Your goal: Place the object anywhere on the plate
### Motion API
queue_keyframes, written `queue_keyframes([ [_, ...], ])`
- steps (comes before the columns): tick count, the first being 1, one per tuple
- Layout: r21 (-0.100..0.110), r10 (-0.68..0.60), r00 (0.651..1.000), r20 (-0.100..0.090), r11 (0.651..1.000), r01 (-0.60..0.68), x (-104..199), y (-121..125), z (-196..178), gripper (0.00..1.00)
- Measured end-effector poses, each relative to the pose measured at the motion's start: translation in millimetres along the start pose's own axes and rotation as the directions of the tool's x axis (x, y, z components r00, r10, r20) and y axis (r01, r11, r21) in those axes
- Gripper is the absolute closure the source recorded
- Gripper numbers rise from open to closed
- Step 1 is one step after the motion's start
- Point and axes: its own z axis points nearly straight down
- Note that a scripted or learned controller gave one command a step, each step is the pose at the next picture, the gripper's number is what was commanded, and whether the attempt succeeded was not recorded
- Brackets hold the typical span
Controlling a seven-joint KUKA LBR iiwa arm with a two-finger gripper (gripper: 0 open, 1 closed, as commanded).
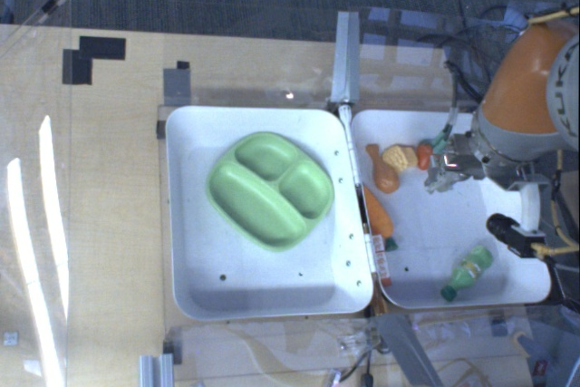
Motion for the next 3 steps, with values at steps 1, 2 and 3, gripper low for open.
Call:
queue_keyframes([
  [1, 0.0, -0.118, 0.993, 0.001, 0.993, 0.118, 48.2, -3.5, -30.7, 1.0],
  [2, 0.004, -0.126, 0.992, 0.0, 0.992, 0.126, 107.0, 50.6, -6.0, 1.0],
  [3, 0.001, -0.126, 0.992, 0.001, 0.992, 0.126, 80.3, 3.2, -50.3, 1.0],
])
